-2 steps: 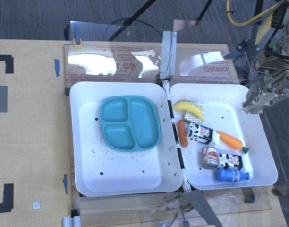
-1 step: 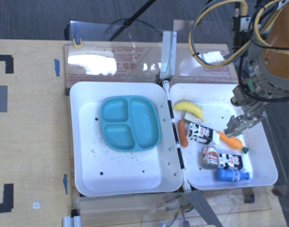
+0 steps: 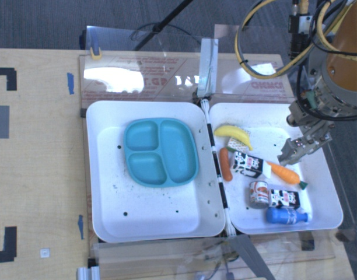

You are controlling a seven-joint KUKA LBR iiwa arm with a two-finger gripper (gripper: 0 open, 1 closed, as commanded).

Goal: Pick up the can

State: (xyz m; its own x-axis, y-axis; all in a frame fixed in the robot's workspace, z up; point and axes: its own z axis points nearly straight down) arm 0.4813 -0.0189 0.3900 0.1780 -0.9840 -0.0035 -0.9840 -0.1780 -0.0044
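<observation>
Two white bins sit side by side at mid-frame. The left bin (image 3: 102, 209) holds a blue divided plate (image 3: 161, 151). The right bin (image 3: 327, 206) holds the can (image 3: 259, 193), lying on its side toward the lower middle, just left of a black-and-white carton (image 3: 284, 199) and above a blue bottle (image 3: 286, 216). A second carton (image 3: 247, 165), a sausage (image 3: 226, 163), a banana (image 3: 233, 135) and a carrot (image 3: 285, 174) lie above it. The gripper (image 3: 295, 150) hangs at the bin's right, just above the carrot, its fingers spread with nothing between them, apart from the can.
</observation>
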